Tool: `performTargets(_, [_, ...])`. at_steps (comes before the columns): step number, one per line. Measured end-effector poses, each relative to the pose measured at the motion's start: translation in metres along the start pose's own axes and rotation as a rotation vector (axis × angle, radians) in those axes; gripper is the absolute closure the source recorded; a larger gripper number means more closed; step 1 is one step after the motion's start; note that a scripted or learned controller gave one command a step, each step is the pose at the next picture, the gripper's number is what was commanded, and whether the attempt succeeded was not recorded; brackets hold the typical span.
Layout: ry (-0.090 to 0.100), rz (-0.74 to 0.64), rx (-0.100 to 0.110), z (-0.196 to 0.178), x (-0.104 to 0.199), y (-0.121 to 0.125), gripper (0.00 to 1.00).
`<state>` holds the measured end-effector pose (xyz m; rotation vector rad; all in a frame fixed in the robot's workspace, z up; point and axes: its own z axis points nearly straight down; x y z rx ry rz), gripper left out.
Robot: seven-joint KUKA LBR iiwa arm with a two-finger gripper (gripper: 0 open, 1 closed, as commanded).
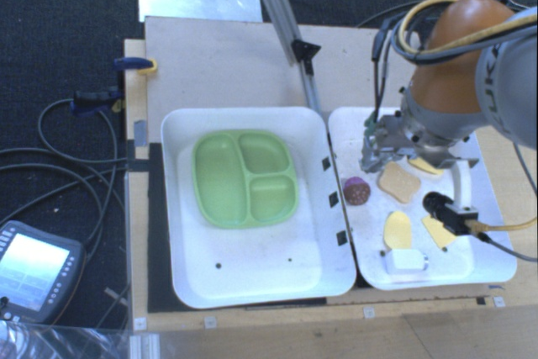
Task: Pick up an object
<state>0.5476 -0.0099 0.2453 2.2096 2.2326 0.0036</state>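
We see the gripper hanging over the right bin, but we cannot tell its state. A maroon ball lies just at its 7 o'clock, a tan slice at its 4 o'clock, and a yellow piece and white block toward 6 o'clock. In the left bin sits a green tray.
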Motion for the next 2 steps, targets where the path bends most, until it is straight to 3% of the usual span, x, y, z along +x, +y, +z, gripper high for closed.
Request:
performTargets(1, [0.000,0.000,0.000,0.002,0.047,0.010,1.00])
performTargets(2, [-0.001,0.000,-0.003,-0.001,0.097,0.039,1.00])
